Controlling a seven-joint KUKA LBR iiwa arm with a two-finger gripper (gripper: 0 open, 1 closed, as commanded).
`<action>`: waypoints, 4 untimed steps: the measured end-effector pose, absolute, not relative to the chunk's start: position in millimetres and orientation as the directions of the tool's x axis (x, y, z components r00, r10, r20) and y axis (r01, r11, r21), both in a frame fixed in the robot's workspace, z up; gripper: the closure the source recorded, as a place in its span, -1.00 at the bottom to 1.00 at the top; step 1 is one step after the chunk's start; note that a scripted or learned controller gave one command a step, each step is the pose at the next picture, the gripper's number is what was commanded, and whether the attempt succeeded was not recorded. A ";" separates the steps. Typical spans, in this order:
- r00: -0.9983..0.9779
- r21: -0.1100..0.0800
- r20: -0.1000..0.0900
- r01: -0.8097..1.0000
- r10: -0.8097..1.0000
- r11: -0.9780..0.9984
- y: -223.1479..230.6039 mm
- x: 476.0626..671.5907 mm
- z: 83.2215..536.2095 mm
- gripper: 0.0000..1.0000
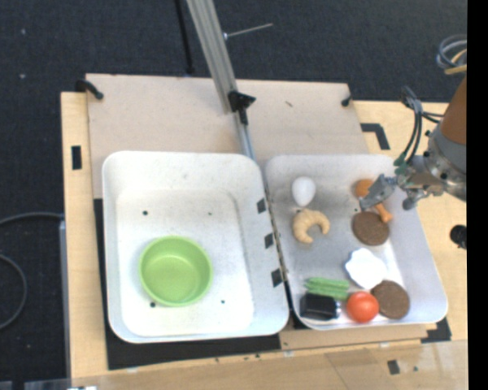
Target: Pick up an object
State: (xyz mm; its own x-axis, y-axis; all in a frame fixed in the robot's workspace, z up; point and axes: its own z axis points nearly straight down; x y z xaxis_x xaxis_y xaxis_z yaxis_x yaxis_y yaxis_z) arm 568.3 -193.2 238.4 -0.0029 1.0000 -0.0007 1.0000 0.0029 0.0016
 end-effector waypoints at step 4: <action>0.002 0.006 -0.006 1.000 1.000 -0.002 -204.3 560.4 102.9 -1.00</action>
State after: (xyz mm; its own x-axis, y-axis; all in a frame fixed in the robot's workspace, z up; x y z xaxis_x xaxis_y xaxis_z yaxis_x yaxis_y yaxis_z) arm 560.4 -204.3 102.9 0.0020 1.0000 -0.0065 1.0000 -0.0020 0.0056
